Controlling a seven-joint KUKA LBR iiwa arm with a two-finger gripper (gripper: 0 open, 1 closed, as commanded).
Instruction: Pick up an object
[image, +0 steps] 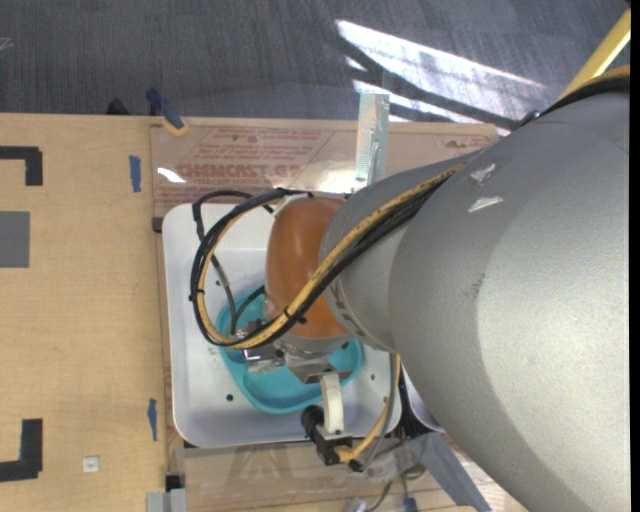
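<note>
Grey arm (500, 300) with orange band covers most of the shallow white bin (195, 400). Teal plastic bowl-like object (275, 392) sits directly under the pincer (300, 370), rim poking out below-left. Pincer opening: can't tell, wrist hides it.

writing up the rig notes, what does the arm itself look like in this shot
The arm is a thick, smooth grey cylinder with an orange band above the wrist. Black and yellow cables run along it and loop out past the band over the white bin. A small white and black fitting hangs near the wrist.
</note>
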